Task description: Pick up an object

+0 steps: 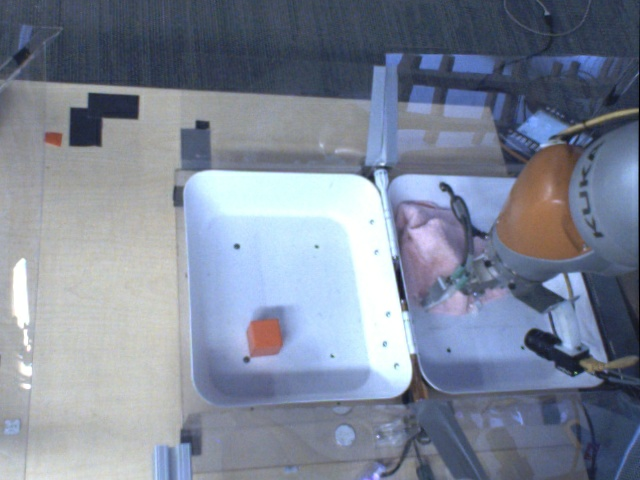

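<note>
An orange cube [265,337] lies near the front left of the left bin [210,268]. A crumpled pink cloth [432,246] lies in the left part of the right bin [470,368]. My gripper [447,288] is low over the cloth's front edge, with the arm reaching in from the right. A thin dark curved piece [458,213] lies on the cloth's far side.
A metal divider [381,118] stands behind the gap between the bins. Black blocks [98,116] and a small orange marker [53,139] sit on the wooden bench at the far left. Clutter and cables lie behind the right bin.
</note>
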Tool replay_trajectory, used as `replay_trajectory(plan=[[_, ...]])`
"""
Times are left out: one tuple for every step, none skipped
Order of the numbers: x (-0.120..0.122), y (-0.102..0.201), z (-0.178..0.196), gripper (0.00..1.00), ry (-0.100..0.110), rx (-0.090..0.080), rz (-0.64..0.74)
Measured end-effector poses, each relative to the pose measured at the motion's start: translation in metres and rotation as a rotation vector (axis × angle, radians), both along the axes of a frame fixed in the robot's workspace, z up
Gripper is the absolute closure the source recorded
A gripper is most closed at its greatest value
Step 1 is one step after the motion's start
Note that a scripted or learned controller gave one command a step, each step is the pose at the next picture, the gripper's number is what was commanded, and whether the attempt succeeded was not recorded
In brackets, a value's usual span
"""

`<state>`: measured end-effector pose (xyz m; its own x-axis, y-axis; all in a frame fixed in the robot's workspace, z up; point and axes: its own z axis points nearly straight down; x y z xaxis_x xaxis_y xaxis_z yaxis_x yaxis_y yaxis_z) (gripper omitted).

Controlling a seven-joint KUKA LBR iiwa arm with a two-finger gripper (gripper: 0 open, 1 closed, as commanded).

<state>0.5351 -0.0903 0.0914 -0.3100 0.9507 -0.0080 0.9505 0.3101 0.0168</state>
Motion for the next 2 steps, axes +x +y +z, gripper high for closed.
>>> replay_trajectory(plan=[[0.004,0.0,0.014,1.0,-0.012,-0.001,0.001],[0.093,0.031,0.095,1.0,0.01,0.004,-0.206]])
